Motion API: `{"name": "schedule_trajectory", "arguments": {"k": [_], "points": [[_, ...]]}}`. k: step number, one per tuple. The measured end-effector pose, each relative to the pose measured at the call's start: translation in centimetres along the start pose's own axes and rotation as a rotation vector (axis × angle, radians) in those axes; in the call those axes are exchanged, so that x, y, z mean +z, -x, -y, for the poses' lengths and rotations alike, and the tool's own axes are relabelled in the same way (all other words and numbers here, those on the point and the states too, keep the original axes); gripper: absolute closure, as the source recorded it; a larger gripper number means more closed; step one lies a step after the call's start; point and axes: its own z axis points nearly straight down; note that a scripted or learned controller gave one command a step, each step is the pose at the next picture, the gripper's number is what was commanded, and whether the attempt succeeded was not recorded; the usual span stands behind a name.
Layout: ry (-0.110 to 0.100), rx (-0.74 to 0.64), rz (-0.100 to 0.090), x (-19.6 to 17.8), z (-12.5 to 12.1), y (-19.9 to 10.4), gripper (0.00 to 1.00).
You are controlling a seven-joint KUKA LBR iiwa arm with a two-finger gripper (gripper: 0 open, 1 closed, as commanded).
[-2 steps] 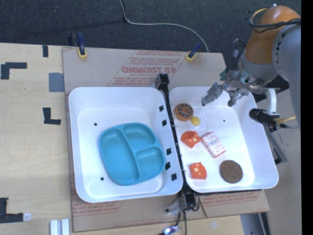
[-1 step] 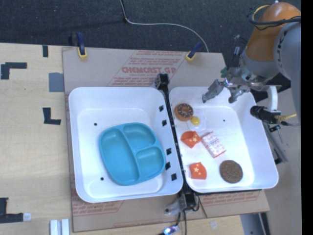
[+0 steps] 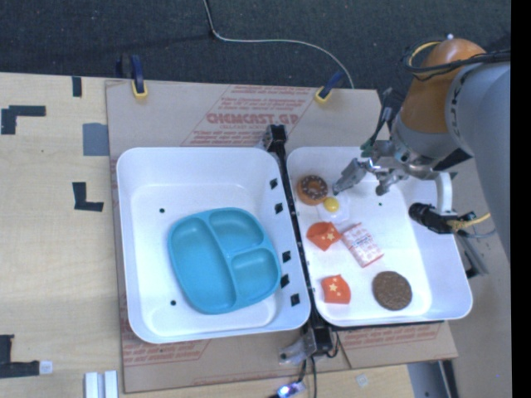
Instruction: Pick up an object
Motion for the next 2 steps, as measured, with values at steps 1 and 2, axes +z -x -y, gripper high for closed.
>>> {"name": "schedule_trajectory", "arguments": {"k": [1,2], "points": [[0.003,-0.001,0.001,5.3,0.0,-0.1,0.00],[0.004,-0.002,0.001,4.1,0.0,-0.1,1.00]]}}
